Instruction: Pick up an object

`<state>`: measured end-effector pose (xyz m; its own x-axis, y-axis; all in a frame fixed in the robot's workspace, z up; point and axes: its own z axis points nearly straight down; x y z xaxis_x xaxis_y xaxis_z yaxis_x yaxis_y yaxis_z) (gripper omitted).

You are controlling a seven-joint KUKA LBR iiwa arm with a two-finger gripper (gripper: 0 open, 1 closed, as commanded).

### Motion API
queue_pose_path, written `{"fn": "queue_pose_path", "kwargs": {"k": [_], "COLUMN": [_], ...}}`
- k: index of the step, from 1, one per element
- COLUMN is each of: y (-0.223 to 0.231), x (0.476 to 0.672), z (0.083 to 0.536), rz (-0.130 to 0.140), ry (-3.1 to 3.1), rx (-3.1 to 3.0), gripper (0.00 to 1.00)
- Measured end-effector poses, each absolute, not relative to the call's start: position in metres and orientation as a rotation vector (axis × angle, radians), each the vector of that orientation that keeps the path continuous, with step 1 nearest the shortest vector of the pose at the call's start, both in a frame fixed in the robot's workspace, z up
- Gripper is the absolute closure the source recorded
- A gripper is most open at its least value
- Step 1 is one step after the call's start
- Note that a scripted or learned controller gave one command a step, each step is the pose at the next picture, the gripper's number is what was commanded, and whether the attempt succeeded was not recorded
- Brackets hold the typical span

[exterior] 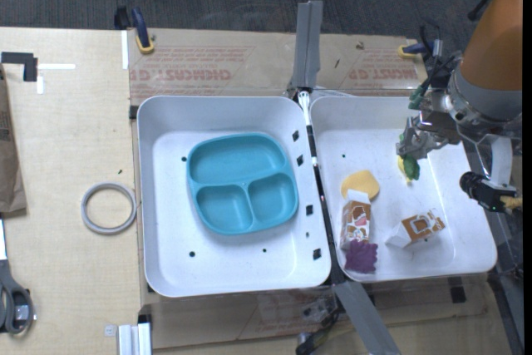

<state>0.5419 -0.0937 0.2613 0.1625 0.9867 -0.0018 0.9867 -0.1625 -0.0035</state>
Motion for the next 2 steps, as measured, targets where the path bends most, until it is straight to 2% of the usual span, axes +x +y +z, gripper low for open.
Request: {"fn": "queue_pose_path", "kwargs": {"k": [1, 2], "y": [-0.086, -0.045], "x": [0.600, 0.588], "z": [0.278, 0.212], "rz": [0.006, 0.007], "ry": [-2.162, -2.198], "rx": [-2.279, -2.241], "gripper": [1.00, 1.00]}}
